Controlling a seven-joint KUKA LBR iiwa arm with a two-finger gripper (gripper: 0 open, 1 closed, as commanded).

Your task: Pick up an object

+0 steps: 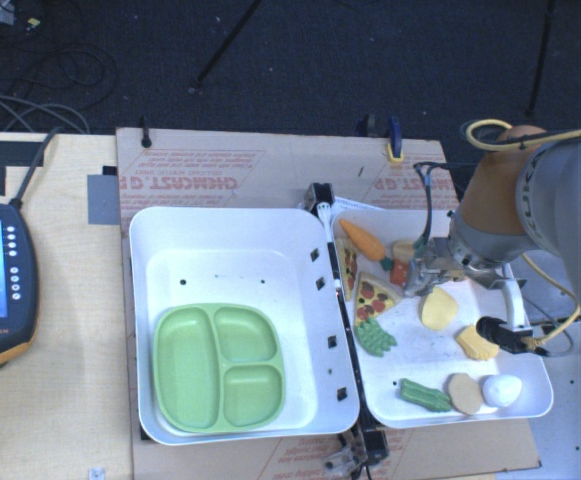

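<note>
Reaching in from the right: the grey arm (545, 203), smooth and rounded, with its orange band above the wrist, hanging over the right bin's far right part.

Sitting on a cardboard-covered bench (200, 168) — two shallow white bins of glossy plastic, side by side. Lying in the left bin (170, 233), toward its near left corner: a pale green divided plate (217, 368), matte, with three rounded compartments.

Hovering low over the middle of the right bin (540, 393): the gripper (417, 273), metallic and cluttered with cables; cannot tell whether the fingers are apart or together, and nothing seen clamped.

Scattered through the right bin, toy food: a tapered orange carrot (362, 239) near the far left corner, just beside the gripper; a flat pizza slice (371, 295) along the left wall; a ridged green leafy piece (375, 337) just nearer; a smooth yellow lump (438, 310) in the middle; a yellow wedge (475, 344) by the right side. Lining the near edge — a green bumpy pickle (425, 396), a tan round biscuit (464, 393), a white egg (502, 390).
</note>
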